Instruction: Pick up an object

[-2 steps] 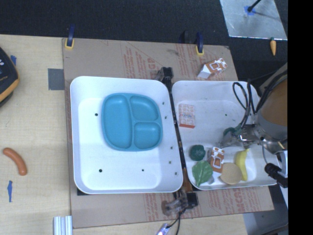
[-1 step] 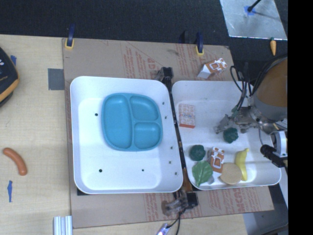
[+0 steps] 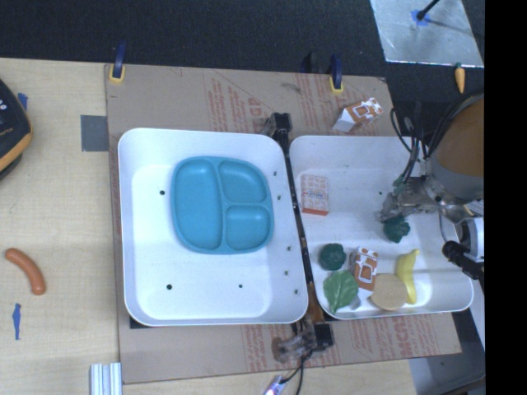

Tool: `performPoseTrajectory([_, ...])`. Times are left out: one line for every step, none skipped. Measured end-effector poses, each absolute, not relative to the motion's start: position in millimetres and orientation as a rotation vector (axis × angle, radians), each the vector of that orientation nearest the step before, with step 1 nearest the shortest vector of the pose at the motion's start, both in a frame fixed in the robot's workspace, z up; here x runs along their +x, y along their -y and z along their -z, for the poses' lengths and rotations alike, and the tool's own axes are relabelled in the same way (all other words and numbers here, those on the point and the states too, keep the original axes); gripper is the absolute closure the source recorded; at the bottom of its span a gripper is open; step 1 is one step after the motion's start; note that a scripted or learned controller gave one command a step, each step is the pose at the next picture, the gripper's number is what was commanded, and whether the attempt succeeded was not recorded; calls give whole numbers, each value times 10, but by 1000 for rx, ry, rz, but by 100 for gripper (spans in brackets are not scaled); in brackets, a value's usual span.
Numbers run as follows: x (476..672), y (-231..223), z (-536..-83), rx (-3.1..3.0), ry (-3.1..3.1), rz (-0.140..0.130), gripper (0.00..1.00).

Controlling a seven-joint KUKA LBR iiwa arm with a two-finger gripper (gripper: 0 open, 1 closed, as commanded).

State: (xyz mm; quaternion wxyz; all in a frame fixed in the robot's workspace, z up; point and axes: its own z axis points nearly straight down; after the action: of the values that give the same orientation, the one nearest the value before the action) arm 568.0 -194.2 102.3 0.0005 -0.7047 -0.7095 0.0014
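Note:
My gripper (image 3: 401, 206) hangs low over the right side of the right bin (image 3: 354, 151), on the arm (image 3: 458, 151) that comes in from the right. A dark green lump (image 3: 396, 230) lies directly below it, touching or nearly touching its tip. Further toward the front of this bin lie a second dark green piece (image 3: 332, 256), a green leaf (image 3: 340, 290), a small orange-and-white carton (image 3: 363, 266), a yellow banana (image 3: 407, 272) and a beige round piece (image 3: 385, 291). A red-and-white packet (image 3: 314, 193) lies at the bin's left side.
The left bin (image 3: 140, 220) holds a blue divided plate (image 3: 222, 204). Another small carton (image 3: 358, 114) lies on the cardboard behind the right bin. A toy sausage (image 3: 26, 270) and a black-and-yellow device (image 3: 10, 130) sit on the bench at far left.

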Motion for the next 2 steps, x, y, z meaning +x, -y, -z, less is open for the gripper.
performPoseTrajectory([5022,1700,-1933,-2217,2223,-2,100])
performPoseTrajectory([5811,1134,-2192,-2215,2226,0,100])
